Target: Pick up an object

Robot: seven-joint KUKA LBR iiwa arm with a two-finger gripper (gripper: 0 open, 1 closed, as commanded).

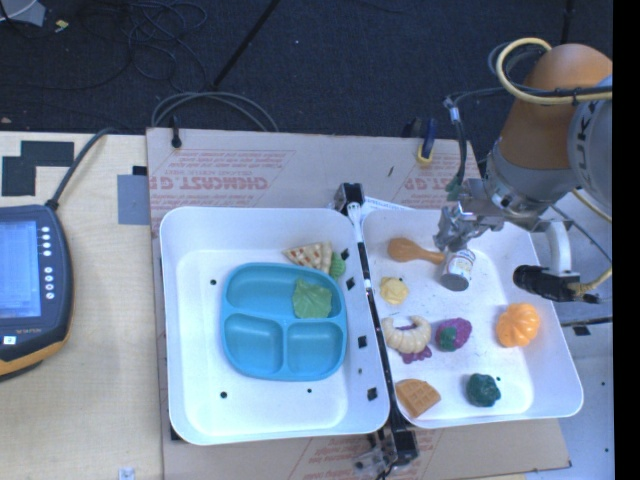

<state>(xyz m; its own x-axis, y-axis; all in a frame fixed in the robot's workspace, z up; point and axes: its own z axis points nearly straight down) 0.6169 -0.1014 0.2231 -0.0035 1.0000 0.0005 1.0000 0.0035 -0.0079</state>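
My gripper [456, 236] hangs over the back of the right bin [560, 393], below the orange band of the arm. A small silver can [459, 267] sits tilted right under its tip, touching or nearly touching it; whether it is gripped is unclear. Just left of the can lies a tan wooden spoon-like piece [412, 251]. The same bin holds a yellow piece [394, 290], a shrimp [407, 332], a purple piece [453, 333], an orange fruit [517, 325], a dark green piece [483, 389] and a waffle-like biscuit [417, 397].
The left bin [190, 388] holds a blue divided plate [270, 338] with a green piece [311, 298] on it, and a waffle wedge [311, 257] behind it. A black part [545, 282] juts over the right bin's right rim. A control pendant [25, 278] lies far left.
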